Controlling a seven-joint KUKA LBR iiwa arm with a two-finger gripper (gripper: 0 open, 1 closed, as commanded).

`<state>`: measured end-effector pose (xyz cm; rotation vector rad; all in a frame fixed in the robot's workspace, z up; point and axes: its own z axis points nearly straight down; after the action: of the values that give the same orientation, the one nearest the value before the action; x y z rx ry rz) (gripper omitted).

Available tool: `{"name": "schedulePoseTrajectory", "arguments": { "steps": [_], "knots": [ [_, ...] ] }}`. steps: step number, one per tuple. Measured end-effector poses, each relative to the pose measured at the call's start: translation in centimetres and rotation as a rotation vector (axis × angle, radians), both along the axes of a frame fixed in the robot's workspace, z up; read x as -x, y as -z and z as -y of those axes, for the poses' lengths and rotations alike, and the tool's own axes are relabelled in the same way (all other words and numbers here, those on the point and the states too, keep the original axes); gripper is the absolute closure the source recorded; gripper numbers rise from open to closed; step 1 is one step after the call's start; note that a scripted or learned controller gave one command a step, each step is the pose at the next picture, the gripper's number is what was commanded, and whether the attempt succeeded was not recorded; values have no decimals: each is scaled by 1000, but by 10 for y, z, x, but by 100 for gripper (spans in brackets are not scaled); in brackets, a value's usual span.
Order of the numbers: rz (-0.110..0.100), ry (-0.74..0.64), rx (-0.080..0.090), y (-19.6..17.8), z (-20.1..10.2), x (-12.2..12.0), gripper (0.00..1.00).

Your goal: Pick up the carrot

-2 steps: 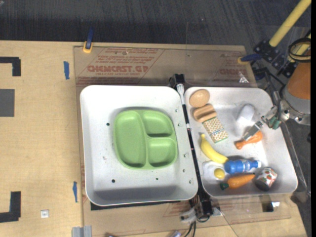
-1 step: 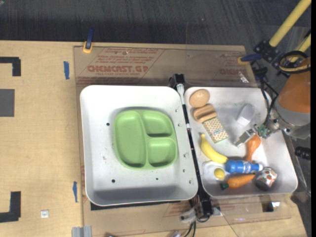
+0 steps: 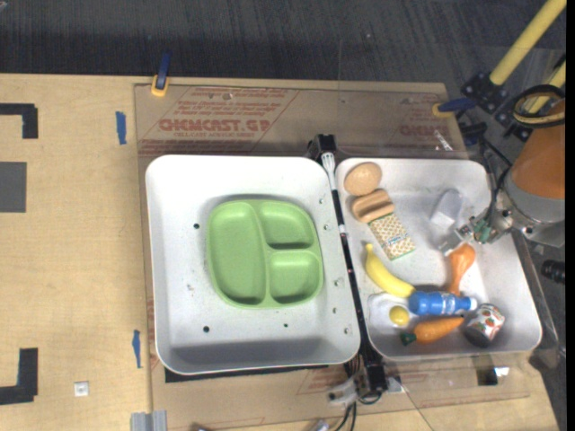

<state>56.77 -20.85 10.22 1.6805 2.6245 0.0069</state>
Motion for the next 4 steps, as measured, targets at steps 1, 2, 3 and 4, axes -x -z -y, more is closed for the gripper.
{"name": "schedulePoseTrajectory", "arguments": {
  "steps": [1, 2, 3, 4],
  "knots": [
    [-22, -9, -12, -41, -55, 31, 100],
    [-25, -7, -11, -39, -53, 32, 0],
    [-11, -177, -4, 13, -31, 68, 0],
    [6, -172, 6, 0, -29, 63, 100]
  ]
}}
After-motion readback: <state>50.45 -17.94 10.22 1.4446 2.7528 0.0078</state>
